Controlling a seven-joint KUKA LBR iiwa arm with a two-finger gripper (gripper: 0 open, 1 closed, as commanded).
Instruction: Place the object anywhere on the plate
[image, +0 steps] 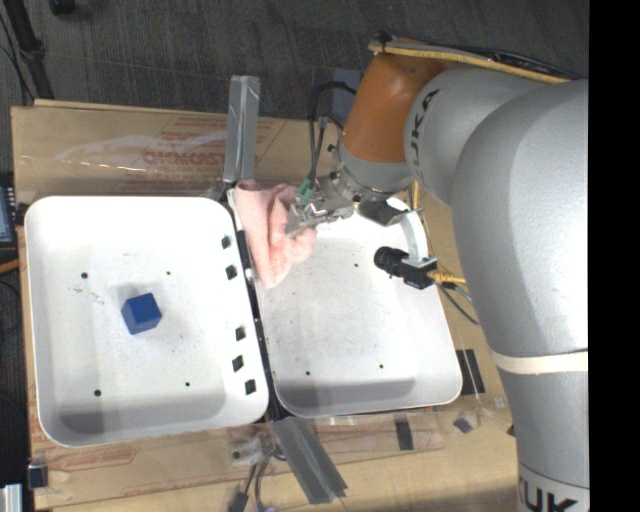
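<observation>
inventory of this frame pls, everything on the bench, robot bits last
left bin: 1, white, left half of the bench
right bin: 1, white, beside the left bin, under the arm
block: 1, blue, on the floor of the left bin, left of its centre
cloth: 1, pink, crumpled at the right bin's top left corner, against the divide between the bins
clips: several, black, along the divide between the bins
bench: 1, brown board under both bins
arm: 1, grey with an orange band, reaching in from the right
gripper: 1, metal, at the cloth's right edge; grip unclear
</observation>
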